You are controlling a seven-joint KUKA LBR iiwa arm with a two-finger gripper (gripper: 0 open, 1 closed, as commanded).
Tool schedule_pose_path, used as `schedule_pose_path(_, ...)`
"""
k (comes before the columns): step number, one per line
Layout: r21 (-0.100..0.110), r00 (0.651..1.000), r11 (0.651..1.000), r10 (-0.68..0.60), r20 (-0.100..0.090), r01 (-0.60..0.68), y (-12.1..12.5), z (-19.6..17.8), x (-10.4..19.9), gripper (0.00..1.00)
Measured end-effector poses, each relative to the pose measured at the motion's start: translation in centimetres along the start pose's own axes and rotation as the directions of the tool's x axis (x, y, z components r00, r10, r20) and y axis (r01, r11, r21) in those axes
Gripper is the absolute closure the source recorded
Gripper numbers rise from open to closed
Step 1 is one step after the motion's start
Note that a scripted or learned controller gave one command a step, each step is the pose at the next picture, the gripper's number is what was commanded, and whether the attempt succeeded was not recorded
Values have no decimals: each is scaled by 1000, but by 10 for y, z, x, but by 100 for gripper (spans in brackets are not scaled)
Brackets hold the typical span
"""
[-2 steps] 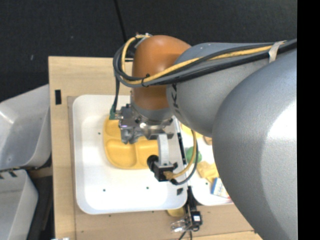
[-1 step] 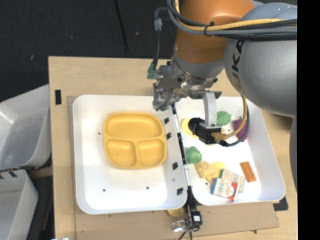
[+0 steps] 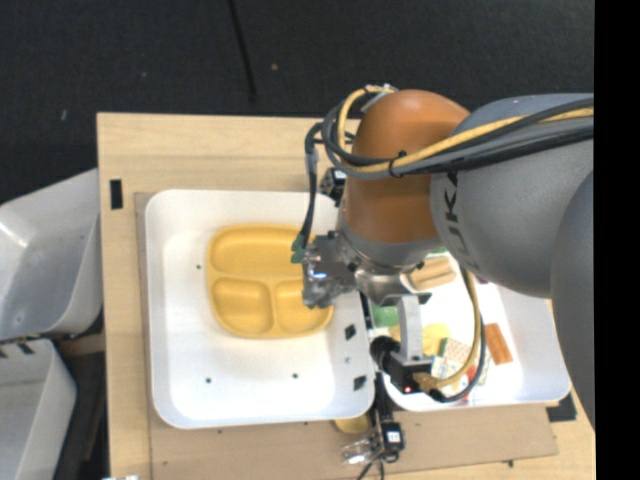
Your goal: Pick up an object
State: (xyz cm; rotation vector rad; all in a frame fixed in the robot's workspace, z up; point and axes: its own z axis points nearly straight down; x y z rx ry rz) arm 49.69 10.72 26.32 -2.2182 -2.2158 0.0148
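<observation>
A yellow divided plate (image 3: 255,278) lies in the left white bin (image 3: 180,368), toward its middle and right side. My gripper (image 3: 318,286) hangs below the orange wrist band (image 3: 400,178), right over the plate's right edge. The arm's bulk hides its fingertips from above. In the right bin (image 3: 530,378) lie several small items: a green and white piece (image 3: 385,316), a yellow block (image 3: 433,340), an orange stick (image 3: 497,346) and a tan piece (image 3: 432,276), partly covered by the arm.
The arm (image 3: 520,198) spans the right bin and the divider between the bins. A small yellowish thing (image 3: 350,426) and a metal clip (image 3: 365,448) sit on the wooden bench (image 3: 200,148) at the front edge. White containers (image 3: 45,258) stand left of the bench.
</observation>
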Motion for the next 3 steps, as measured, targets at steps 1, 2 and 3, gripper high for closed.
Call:
schedule_pose_path(1,-22,1000,1000,-8,-6,8,16,-114,48,100)
schedule_pose_path(2,-12,1000,1000,-7,-2,7,-9,-135,39,100)
schedule_pose_path(3,-15,1000,1000,0,-2,0,-9,-194,-15,100)
